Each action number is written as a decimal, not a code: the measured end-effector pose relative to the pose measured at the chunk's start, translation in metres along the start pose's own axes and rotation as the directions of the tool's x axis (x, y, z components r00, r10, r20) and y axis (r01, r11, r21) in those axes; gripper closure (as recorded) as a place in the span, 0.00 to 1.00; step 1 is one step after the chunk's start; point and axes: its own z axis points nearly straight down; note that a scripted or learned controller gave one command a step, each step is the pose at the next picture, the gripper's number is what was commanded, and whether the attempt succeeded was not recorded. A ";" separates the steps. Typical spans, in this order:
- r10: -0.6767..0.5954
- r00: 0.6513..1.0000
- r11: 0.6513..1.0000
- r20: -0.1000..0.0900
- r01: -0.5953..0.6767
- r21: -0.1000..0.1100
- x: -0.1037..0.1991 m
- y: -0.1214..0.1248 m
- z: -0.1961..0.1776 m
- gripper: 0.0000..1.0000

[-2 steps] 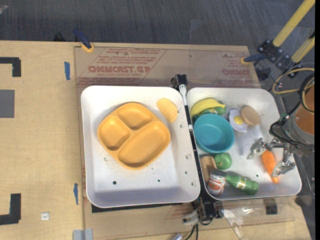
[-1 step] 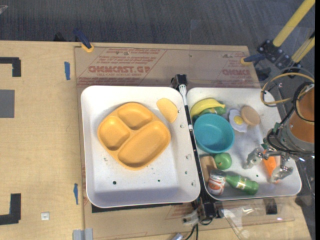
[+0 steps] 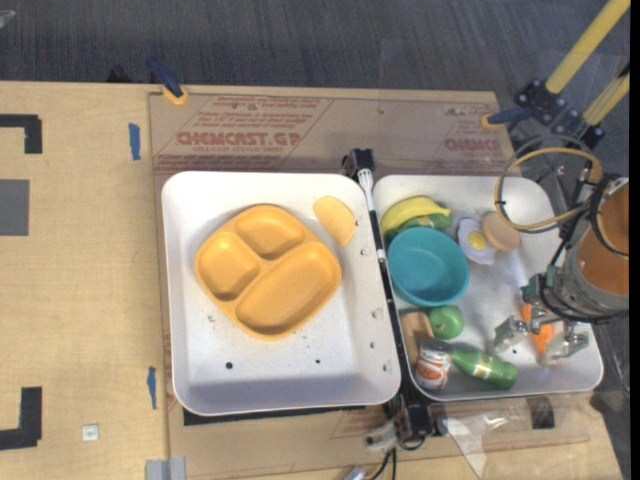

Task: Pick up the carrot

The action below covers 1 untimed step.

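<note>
Gripper (image 3: 543,336) low in right bin (image 3: 590,373), seemingly clamped on the carrot (image 3: 541,340)

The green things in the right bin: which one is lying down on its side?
The green bottle near the bin's front edge lies flat on its side, beside the small red can. The green apple behind it is round.

The carrot (image 3: 541,339) shows as a small bright orange piece near the right bin's (image 3: 590,373) lower right corner. It sits low on the bin's white floor, partly covered, so its full shape and pose cannot be told
</note>
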 end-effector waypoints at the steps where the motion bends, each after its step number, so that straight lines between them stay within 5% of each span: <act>1: 0.230 0.973 0.973 0.001 -0.230 0.012 0.006 -0.004 -0.001 0.00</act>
